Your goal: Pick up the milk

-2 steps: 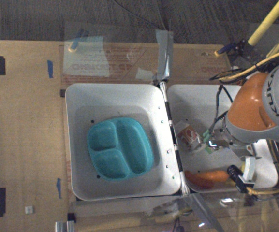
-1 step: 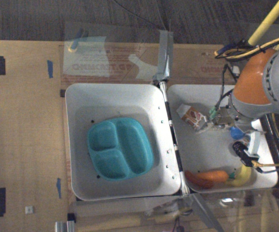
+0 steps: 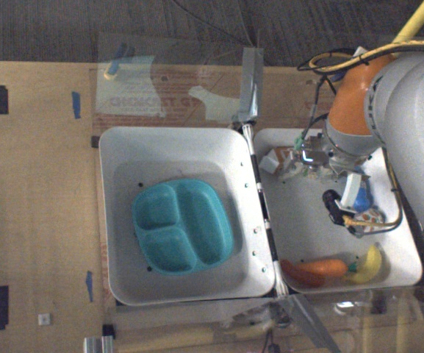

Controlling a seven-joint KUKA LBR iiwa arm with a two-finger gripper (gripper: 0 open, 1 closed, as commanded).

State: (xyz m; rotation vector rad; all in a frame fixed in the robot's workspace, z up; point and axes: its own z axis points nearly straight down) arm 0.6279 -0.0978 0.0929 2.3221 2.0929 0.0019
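Banana bin [image 3: 307,234], arm [image 3: 406,116] over it, pincer [image 3: 305,157] nr far rim

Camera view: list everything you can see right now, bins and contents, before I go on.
bench: 1, tan, under both bins
left bin: 1, white, left of the view
divided plate: 1, teal, middle of the left bin
right bin: 1, white, touching the left bin's right side
white and blue carton: 1, right bin, under the wrist; possibly the milk
small pale thing: 1, white-grey, right bin's far left corner; too blurred to name
long orange-red thing: 1, right bin's near edge
banana: 1, yellow, right of the orange-red thing
arm: 1, grey with orange band, over the right bin
gripper: 1, beside the small pale thing
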